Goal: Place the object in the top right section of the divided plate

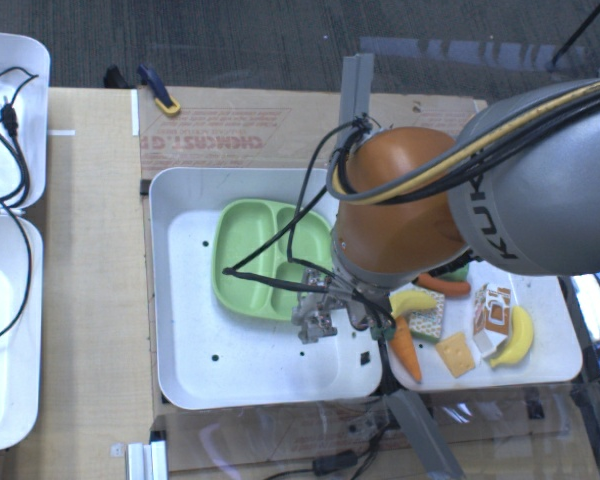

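A light green divided plate [265, 258] lies in the left white bin [180, 298], with its right part hidden under the arm. My gripper [316, 322] hangs just past the plate's near right edge, over the bin floor. The large orange wrist [395, 208] looms above it and covers the plate's right sections. I see nothing clearly held in the gripper. Toy foods lie in the right bin [560, 368]: a carrot [406, 353], a banana [520, 338], a cheese slice [456, 354], a small carton [492, 313] and a red pepper [443, 284].
Black cables [270, 280] run from the wrist across the plate. A cardboard sheet [230, 128] lies behind the bins with a blue and yellow tool [158, 91] on it. White trays with cables [5, 168] stand at the far left.
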Controlling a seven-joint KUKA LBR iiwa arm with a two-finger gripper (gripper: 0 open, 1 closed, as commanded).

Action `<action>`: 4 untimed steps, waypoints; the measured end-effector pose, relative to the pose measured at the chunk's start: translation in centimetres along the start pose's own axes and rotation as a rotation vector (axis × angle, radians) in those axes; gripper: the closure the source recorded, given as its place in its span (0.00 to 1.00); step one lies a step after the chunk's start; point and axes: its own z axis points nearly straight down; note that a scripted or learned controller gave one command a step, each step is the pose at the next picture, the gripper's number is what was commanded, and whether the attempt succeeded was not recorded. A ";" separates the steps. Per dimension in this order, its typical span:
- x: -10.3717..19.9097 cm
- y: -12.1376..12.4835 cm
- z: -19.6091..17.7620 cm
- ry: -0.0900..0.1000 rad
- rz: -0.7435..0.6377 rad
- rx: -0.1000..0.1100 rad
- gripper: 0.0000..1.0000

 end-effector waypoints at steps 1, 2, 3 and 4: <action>-7.1 -6.1 0.0 -0.003 0.048 0.001 1.00; -3.1 -4.1 -0.8 -0.002 -0.311 -0.001 1.00; -0.8 -2.9 0.0 0.000 -0.424 0.000 1.00; -0.8 -2.9 0.0 -0.001 -0.424 -0.001 0.00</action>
